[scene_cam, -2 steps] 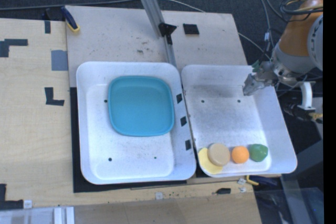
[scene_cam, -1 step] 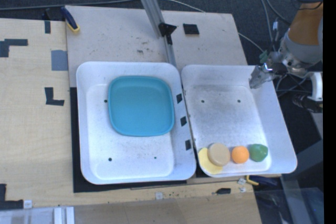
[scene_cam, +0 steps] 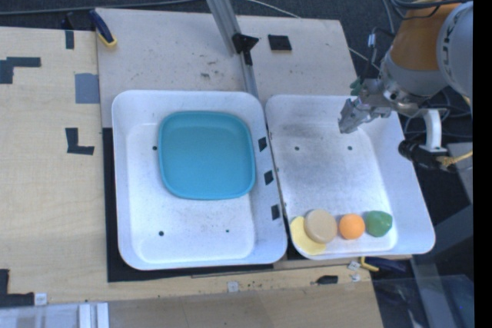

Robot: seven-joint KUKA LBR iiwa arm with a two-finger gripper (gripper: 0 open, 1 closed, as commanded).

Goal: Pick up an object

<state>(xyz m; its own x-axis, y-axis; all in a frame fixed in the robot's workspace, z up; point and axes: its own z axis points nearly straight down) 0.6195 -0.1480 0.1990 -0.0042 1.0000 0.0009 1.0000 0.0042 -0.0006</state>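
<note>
A pale wooden tabletop point(scene_cam: 46, 165), marked with patches of dark tape, is seen from above, with dark carpet and loose cables behind it. Two shallow white bins sit side by side on it. The left bin point(scene_cam: 138, 242) carries a blue square plate point(scene_cam: 206, 154). The right bin point(scene_cam: 400, 188) is mostly bare and scuffed, and its contents are gathered along the near edge: a yellow piece point(scene_cam: 298, 236) at the corner, a beige round block point(scene_cam: 320, 226) resting partly on it, an orange ball point(scene_cam: 351, 226) just beside that, and a green lump point(scene_cam: 377, 223) next along.

The tool point(scene_cam: 350, 119) is held over the far part of the right bin, well apart from the row of objects. Whether its tips are spread or pressed together cannot be told at this size and angle. Nothing is seen between them.

The step in hand is judged to be the approach. It would be done well if one object were singled out, and the orange ball or the green lump seems easier, since each lies flat on the bin floor. A straight descent from above is advised, with the tips placed across the row so that neighbours are not nudged.

Open room is plentiful across the middle of the bin. The near rim is close behind the objects, so a low sweep toward it could be blocked.
</note>
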